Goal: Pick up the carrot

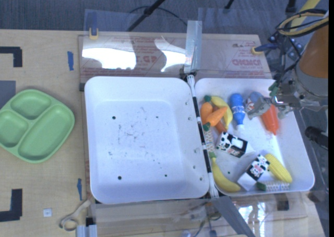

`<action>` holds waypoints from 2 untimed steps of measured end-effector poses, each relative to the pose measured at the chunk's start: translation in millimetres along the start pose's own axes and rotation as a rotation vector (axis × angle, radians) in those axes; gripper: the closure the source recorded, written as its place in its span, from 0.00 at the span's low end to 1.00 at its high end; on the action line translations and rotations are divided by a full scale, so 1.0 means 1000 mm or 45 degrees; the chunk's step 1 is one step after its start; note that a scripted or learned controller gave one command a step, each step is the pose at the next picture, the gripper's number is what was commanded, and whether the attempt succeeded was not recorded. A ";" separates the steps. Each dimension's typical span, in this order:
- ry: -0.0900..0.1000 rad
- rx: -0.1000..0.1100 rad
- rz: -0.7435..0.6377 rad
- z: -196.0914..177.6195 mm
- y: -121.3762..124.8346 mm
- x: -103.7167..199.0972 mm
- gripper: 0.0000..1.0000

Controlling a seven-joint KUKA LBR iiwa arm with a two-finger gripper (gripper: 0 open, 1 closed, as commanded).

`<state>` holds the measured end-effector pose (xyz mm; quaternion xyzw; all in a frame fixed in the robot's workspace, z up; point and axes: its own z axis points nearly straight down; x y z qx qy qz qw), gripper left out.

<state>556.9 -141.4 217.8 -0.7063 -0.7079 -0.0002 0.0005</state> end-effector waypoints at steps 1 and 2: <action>-0.002 -0.004 -0.008 -0.024 0.016 0.001 0.00; -0.002 -0.002 0.007 0.016 0.038 -0.015 0.00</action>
